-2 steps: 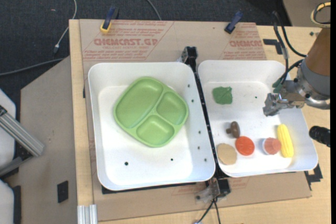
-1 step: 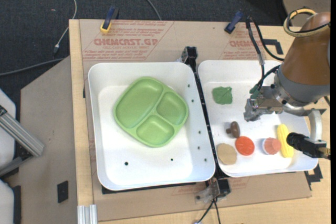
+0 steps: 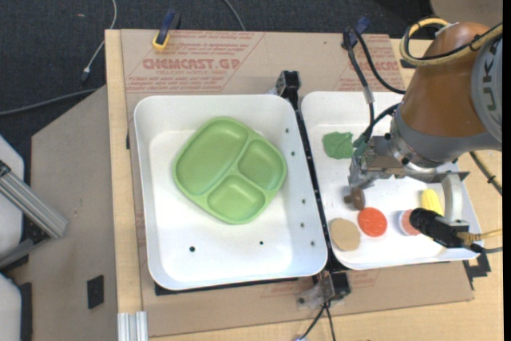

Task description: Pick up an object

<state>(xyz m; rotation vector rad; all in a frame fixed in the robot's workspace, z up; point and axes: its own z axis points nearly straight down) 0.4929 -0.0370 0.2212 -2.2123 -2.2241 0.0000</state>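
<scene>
**Grey arm down in the right bin, pincer state unreadable**

Grey arm with an orange band (image 3: 447,84) reaches in from the right, wrist over the right shallow white plastic bin (image 3: 331,112). The pincer (image 3: 354,194) points down into that bin, low and near its left wall. Released or clenched: cannot tell, the wrist body blocks the view.

Candidate objects, all lying loose in the right bin:
- small crumpled green piece (image 3: 338,144): back left, just beside the wrist, apart from the pincer tip.
- flat tan round disc (image 3: 345,233): front left corner, just in front of the pincer tip. Cannot tell whether they touch.
- round red-orange object (image 3: 372,222) with a pale top: just right of the disc, close to it.
- small yellow object (image 3: 431,199): right of the wrist, partly hidden.
- red-and-white round item (image 3: 406,221): front right, mostly covered by robot hardware, shape unclear.

The left shallow white plastic bin (image 3: 148,196) holds a pale green moulded plastic plate (image 3: 231,169) with three compartments. It lies flat near the centre, turned at an angle to the bin walls. A few small dark specks sit on the bin floor in front of it.

Both bins sit side by side, inner rims meeting, on a brown cardboard-covered tabletop (image 3: 239,52) with red print. A blue clamp (image 3: 165,28) sits on its back left edge.
</scene>
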